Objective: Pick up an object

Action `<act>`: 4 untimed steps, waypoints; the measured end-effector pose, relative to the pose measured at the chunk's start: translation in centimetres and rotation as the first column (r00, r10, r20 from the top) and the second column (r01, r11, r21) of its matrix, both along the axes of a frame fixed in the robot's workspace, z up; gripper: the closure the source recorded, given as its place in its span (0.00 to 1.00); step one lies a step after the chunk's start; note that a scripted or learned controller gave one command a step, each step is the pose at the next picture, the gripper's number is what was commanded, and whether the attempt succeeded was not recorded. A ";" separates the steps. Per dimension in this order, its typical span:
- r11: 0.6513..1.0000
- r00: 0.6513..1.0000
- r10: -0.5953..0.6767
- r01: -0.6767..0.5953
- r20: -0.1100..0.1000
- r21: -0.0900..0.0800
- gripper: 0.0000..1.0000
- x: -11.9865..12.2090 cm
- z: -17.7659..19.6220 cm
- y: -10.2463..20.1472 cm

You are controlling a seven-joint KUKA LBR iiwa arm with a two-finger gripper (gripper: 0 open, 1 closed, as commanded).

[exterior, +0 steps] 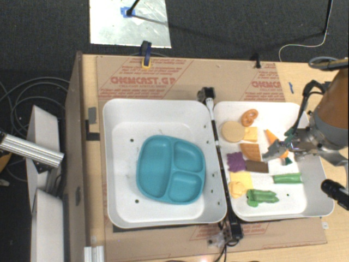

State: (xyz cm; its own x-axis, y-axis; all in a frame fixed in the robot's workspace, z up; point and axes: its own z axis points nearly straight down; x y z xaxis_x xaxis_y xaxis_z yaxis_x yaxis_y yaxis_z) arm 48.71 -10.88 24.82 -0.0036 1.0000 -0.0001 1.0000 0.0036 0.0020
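1. Two shallow white bins side by side on a bench, seen from above at a slant; landmark for all places below: the right bin (pixel 313 198).
2. Left of the right bin, in the other white bin (pixel 117 146): a teal divided plate (pixel 170 169), lying flat.
3. Inside the right bin, scattered toy food: a round tan biscuit (pixel 233 131) and an orange-brown pretzel (pixel 250 116) toward the far edge; a purple piece (pixel 236 160) and a yellow piece (pixel 239 182) along the side nearest the plate; a green pickle (pixel 262 196) and a green bean (pixel 287 178) toward the near edge.
4. Reaching in over the right bin's right side: the grey arm, with its gripper (pixel 279 149) low above the middle of the bin.
5. Just beside the gripper tips: an orange carrot piece (pixel 271 137) and a brown slab (pixel 256 166). Likely target: the carrot, though hard to be sure.
6. Fingers open or closed: cannot tell, tips too small and cluttered.
7. Progress, as a judgement: approach done, nothing visibly lifted; grasp and raise left to do.
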 end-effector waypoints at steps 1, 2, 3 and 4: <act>1.000 1.000 0.003 -0.003 -0.006 0.001 0.00 6.4 -11.2 0.4; 1.000 1.000 0.002 -0.002 -0.001 0.000 0.00 10.5 -16.7 -0.5; 1.000 1.000 -0.003 0.003 -0.005 0.001 0.00 6.4 -16.4 0.7; 1.000 1.000 -0.002 0.002 0.001 0.000 1.00 6.7 -15.3 0.7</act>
State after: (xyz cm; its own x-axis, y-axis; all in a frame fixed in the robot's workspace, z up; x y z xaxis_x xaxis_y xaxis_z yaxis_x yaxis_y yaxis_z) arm 55.41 -10.21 9.52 -0.0016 1.0000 0.0001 1.0000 0.0016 0.0031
